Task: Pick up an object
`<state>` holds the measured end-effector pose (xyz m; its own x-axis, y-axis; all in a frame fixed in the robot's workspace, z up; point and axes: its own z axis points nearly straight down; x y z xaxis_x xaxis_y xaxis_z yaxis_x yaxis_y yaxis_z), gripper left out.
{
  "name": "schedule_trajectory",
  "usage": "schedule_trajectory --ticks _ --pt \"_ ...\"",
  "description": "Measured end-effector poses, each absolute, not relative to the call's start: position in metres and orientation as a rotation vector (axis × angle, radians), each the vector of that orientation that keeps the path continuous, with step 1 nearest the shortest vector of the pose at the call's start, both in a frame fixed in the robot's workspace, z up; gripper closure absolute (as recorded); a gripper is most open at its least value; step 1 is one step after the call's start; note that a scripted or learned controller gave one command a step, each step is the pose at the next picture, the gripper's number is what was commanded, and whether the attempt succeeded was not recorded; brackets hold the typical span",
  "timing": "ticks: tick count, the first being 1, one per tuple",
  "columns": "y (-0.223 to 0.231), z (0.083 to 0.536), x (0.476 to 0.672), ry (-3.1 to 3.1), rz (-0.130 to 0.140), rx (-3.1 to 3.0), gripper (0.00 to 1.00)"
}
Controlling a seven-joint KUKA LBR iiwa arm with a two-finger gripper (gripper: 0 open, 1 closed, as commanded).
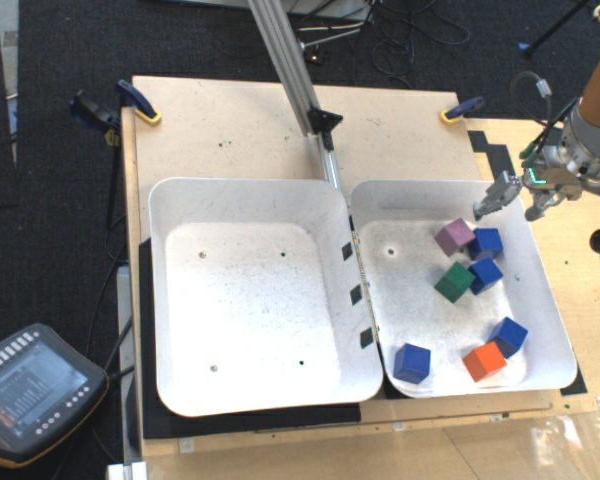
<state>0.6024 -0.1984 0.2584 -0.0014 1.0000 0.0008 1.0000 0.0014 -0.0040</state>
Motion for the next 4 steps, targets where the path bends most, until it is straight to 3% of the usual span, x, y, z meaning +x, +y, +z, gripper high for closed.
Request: schedule_trajectory --ticks 1,3,4 --pt "-0.198 0.261 0.603 -2.225 0.001 -2.218 0.0" --pt "-0.202 0.159 0.608 -2.219 0.004 -2.219 0.0" --pt "-0.2 0.123 0.613 -2.233 -0.013 -2.233 0.0"
